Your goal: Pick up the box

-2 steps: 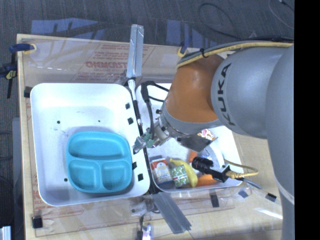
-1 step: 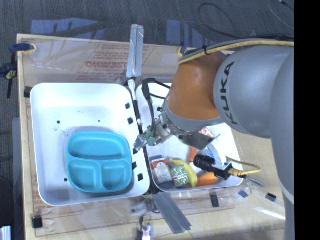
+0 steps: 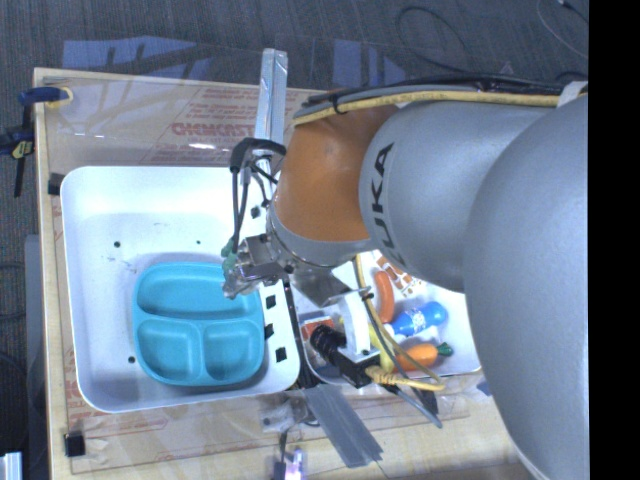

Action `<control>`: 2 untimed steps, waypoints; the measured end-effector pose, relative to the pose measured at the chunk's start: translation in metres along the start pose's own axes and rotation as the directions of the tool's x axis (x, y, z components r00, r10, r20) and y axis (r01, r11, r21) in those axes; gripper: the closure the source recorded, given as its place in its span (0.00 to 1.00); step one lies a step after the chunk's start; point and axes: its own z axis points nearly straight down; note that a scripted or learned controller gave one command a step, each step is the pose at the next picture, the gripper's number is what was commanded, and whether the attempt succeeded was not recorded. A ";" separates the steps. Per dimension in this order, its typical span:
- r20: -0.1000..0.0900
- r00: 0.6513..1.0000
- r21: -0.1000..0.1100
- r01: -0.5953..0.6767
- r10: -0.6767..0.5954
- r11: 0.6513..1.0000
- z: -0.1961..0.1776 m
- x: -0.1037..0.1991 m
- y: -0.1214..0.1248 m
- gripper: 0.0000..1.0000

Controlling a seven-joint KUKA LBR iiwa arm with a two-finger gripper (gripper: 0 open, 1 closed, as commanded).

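Note:
My gripper [image 3: 240, 268] hangs low over the right edge of the left bin [image 3: 90, 218], just above the right rim of a blue divided tray [image 3: 195, 333] that lies in that bin. The large grey arm with its orange band covers most of the right bin [image 3: 465, 363]. A white carton-like thing with red print [image 3: 398, 280] peeks out from under the arm in the right bin; it may be the box, but little of it shows. Nothing can be seen between the fingers.
In the right bin's visible corner lie a blue bottle-like toy [image 3: 420, 320], an orange carrot-like toy [image 3: 420, 353] and a red-orange piece [image 3: 383, 288]. The wall between the two bins [image 3: 285, 343] runs right under the gripper.

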 end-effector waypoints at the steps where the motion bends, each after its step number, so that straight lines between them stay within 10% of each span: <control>1: 0.000 0.996 0.001 -0.084 0.084 0.996 0.038 -0.046 -0.008 1.00; 2: -0.001 0.946 0.004 -0.324 0.324 0.946 0.051 -0.057 -0.010 1.00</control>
